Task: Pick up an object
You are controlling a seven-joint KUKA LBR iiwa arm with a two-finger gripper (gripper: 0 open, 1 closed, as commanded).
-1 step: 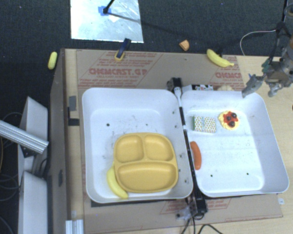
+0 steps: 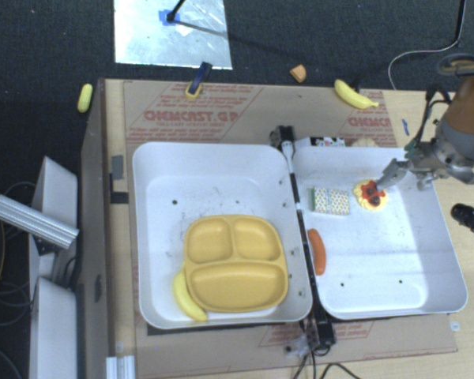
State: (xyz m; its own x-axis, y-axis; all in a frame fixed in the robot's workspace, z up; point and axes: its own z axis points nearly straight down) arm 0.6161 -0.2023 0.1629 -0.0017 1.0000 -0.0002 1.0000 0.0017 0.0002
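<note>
Presently | claw (image 2: 381, 181) hung just above small yellow-and-red toy (image 2: 370, 196), right of green-speckled white sponge (image 2: 331, 201) | grip state: cannot tell | risk: off-centre closing might nudge toy aside.

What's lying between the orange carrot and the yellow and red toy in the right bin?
In the camera view, a small green-speckled packet lies roughly between the carrot and the toy, closer to the toy's level, on the right bin floor.
</note>
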